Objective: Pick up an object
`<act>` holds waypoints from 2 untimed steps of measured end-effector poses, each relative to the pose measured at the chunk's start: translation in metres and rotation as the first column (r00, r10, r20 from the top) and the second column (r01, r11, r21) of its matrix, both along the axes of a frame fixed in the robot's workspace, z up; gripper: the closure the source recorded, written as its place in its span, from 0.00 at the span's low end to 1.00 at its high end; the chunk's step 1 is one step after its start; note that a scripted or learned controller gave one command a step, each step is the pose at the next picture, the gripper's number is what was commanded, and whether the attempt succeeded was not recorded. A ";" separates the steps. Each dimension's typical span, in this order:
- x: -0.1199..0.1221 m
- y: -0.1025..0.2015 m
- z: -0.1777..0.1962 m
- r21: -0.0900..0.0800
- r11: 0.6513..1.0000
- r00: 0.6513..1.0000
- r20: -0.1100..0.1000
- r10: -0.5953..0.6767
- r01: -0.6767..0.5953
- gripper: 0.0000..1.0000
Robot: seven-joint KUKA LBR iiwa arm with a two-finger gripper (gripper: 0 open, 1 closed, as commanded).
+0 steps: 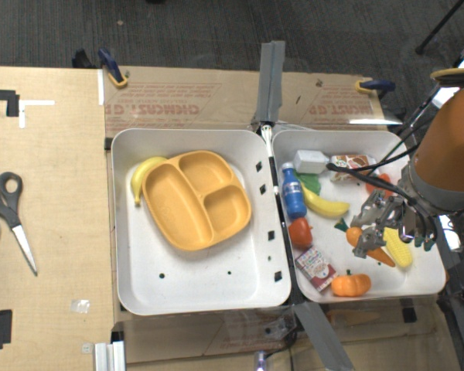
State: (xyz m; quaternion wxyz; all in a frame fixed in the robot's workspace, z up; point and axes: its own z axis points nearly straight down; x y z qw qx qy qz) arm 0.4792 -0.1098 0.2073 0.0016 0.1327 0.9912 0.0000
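My tool (373,234) is down in the right bin (429,284), low over the toys at its near right side, so I judge this the reach-and-close step. Whether it is spread or pinching, I cannot tell (the arm's cables blur it). Just beside it lie a carrot (380,253) and a yellow corn cob (398,247). Next I would need to settle on one of them, close, then lift straight up.
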 end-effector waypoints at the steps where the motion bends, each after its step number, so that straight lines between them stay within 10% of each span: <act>1: 0.000 0.068 -0.014 0.000 1.000 1.000 -0.002 0.000 0.000 1.00; 2: 0.022 -0.025 0.031 -0.001 0.963 0.963 0.000 0.271 -0.271 1.00</act>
